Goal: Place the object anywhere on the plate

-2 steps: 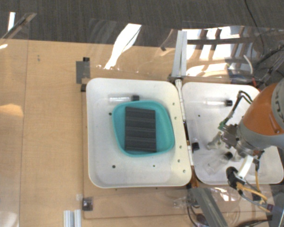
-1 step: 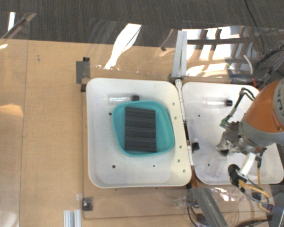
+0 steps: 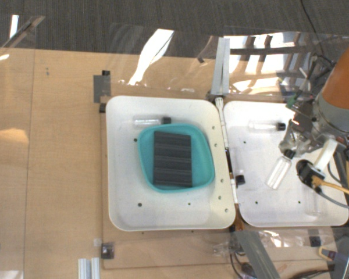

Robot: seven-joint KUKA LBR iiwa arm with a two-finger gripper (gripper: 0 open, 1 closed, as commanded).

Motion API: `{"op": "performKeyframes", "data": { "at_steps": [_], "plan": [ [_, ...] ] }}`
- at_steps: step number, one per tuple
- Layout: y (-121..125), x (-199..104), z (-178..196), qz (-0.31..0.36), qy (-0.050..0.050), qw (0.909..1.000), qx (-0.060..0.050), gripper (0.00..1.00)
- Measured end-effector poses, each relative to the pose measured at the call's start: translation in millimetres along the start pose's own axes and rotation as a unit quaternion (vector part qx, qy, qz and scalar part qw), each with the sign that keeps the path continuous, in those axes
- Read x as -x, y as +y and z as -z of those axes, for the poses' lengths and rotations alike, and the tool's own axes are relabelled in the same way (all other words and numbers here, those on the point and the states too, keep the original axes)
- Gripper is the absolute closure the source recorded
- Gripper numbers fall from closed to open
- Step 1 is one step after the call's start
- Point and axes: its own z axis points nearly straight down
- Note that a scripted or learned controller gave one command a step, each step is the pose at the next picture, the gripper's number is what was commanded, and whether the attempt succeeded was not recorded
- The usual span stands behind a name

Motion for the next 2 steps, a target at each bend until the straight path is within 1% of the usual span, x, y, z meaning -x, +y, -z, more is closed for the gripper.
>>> {"op": "performKeyframes", "data": {
  "at_steps": [1, 2],
  "plan": [
    [-40.9, -6.4, -82.0, 0.161, 0.000, 0.9870, -0.003, 1.00],
    [-39.2, -8.4, -71.3, 0.163, 0.001, 0.9866, 0.000, 1.00]
  ]
}}
